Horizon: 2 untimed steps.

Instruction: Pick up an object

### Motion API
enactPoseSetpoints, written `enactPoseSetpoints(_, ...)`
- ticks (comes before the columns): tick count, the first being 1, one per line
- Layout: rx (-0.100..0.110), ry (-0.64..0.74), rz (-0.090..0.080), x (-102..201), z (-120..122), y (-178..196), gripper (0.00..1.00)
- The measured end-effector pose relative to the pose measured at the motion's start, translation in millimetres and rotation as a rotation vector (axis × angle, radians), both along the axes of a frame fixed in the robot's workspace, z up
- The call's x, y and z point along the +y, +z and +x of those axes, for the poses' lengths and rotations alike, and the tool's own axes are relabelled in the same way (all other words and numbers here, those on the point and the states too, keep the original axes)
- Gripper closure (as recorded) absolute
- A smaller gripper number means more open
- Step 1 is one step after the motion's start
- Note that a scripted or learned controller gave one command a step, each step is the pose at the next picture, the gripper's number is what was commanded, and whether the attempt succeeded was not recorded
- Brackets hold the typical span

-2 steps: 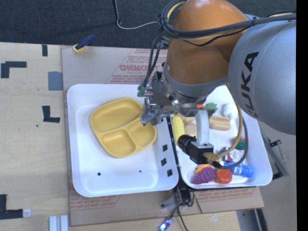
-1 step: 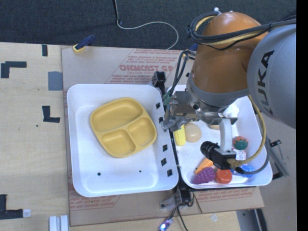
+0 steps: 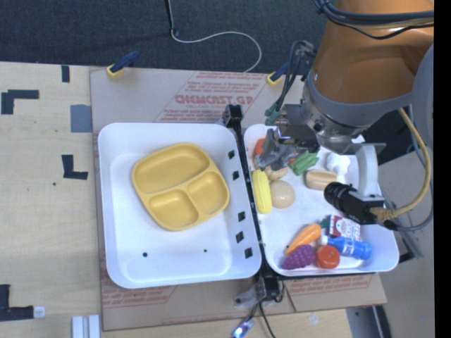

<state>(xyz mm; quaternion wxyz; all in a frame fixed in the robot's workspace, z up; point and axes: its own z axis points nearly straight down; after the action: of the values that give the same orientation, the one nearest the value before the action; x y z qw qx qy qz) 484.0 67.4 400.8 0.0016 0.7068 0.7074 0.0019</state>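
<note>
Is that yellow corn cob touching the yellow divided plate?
Apart. The camera view shows the corn cob in the right bin and the yellow plate in the left bin, with both bin walls between them.

Left of the gripper (image 3: 271,153), a glossy yellow plastic plate (image 3: 180,186) sits in a smooth white bin (image 3: 120,210) over matt cardboard (image 3: 169,94).

From my station I see the gripper (image 3: 271,155) low over the right bin (image 3: 384,259), among toy food near an ear of corn (image 3: 261,191) and a beige egg (image 3: 282,195). A carrot (image 3: 304,236), purple grapes (image 3: 299,258) and a tomato (image 3: 327,257) lie nearer the front. The left bin (image 3: 120,210) holds a yellow divided plate (image 3: 180,186).
</note>
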Motion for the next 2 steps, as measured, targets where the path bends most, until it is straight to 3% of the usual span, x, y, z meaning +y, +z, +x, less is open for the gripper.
enactPoseSetpoints(1,0.003,0.006,0.001,58,0,31,1.0)
enactPoseSetpoints(2,0.019,0.004,-0.005,93,-2,-91,1.0)
